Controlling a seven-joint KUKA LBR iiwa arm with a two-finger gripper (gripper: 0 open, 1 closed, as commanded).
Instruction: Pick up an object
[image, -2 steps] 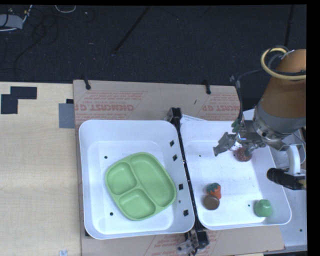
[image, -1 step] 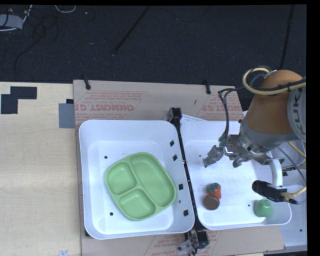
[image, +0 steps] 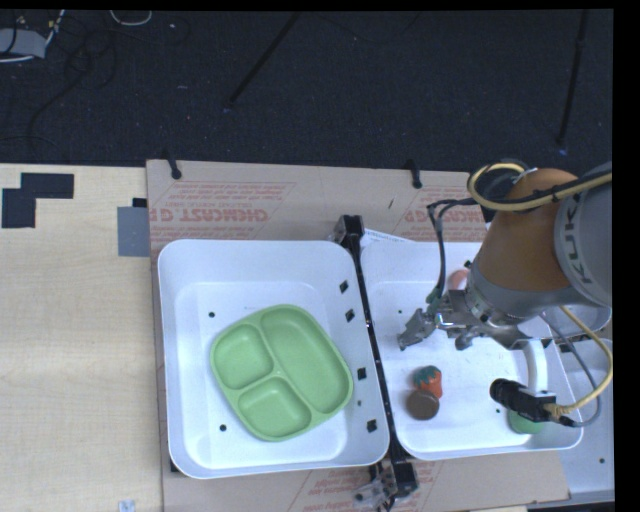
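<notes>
In the right bin (image: 400, 270), my gripper (image: 435, 338) hangs under the orange-banded wrist with its two fingers spread open and nothing between them. Just below it lie a small orange and green object (image: 430, 378) and a brown round object (image: 423, 405), touching each other. The gripper is above and slightly behind them, apart from both. A green object (image: 521, 420) sits in the bin's near right corner, partly hidden by a black part of the arm's cabling. A pink object (image: 458, 278) peeks out beside the wrist at the back.
The left bin (image: 185, 300) holds a light green divided plate (image: 281, 372). A black divider (image: 365, 330) runs between the two bins. Cables loop around the arm on the right.
</notes>
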